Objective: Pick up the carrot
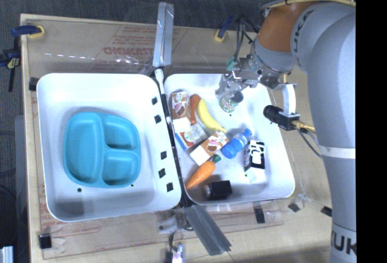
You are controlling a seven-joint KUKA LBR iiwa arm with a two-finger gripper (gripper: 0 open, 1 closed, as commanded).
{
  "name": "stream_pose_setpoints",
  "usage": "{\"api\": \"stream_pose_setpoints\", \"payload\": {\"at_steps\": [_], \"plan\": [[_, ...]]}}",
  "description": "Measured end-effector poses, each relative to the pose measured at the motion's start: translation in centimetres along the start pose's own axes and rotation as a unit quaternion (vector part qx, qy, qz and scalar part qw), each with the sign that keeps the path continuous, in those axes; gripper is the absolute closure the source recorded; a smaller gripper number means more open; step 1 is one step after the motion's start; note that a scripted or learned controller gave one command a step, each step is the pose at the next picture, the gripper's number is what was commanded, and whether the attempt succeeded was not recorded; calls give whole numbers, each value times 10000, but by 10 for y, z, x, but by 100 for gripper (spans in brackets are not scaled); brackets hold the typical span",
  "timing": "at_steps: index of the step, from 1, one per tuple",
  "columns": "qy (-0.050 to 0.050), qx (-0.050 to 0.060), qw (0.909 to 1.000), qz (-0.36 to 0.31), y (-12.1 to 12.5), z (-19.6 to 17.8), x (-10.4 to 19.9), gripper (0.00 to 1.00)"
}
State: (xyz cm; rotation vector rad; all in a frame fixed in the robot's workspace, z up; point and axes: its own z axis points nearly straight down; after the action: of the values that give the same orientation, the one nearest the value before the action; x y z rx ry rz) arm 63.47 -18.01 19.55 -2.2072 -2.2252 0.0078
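Observation:
The carrot (201, 174) is orange with a green stub and lies at a slant near the front left of the right bin (275, 180). My gripper (229, 100) hangs over the back of that bin, well behind the carrot, with the banana between them. Nothing shows between its tips.
In the right bin lie a yellow banana (207, 116), a sausage (194, 107), a blue bottle (235, 144), snack packets (195, 133), a black-and-white box (256, 156) and a black block (219, 189). The left bin (54, 104) holds a blue divided plate (103, 148). A metal divider (164, 29) stands between the bins.

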Motion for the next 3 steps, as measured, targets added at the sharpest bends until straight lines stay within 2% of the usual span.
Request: {"api": "stream_pose_setpoints", "payload": {"at_steps": [1,2,3], "plan": [[-2,2,9853,-1706,-50,28,53,0],[-1,-3,9423,-3349,-111,98,68,0],[-24,-27,9004,-4350,-100,-15,46,0]]}}
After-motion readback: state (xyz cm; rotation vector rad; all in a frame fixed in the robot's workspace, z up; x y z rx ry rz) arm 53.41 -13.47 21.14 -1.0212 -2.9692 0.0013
